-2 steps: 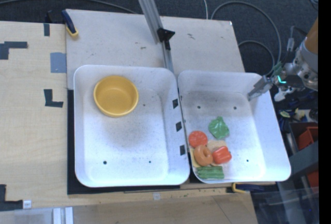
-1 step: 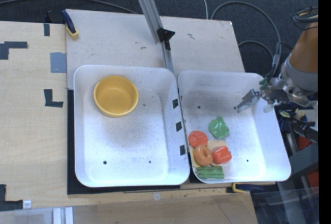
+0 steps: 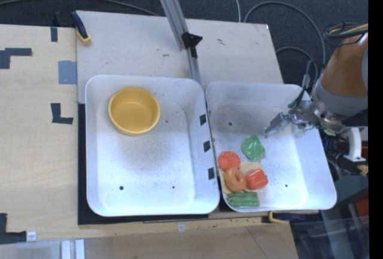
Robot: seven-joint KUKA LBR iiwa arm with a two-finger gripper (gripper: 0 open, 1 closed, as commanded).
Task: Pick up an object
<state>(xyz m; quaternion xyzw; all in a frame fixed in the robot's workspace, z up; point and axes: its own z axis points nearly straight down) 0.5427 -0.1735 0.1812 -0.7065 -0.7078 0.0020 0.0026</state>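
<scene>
A: Where is the gripper (image 3: 276, 125)?

B: Over the right bin (image 3: 299, 189), near its upper middle, reaching in from the right. The jaws stand parted, with nothing between them.

A: And the objects to pick?

B: Clustered at the right bin's lower left. A green leafy piece (image 3: 253, 148) lies just below the gripper, apart from it. Below that: a round red-orange piece (image 3: 228, 160), an orange ring-shaped piece (image 3: 234, 179), a red piece (image 3: 257, 179) and a flat green piece (image 3: 243, 198), closely packed.

A: The left bin (image 3: 102, 180)?

B: It holds a yellow bowl (image 3: 134, 110), upright, in its upper left.
</scene>
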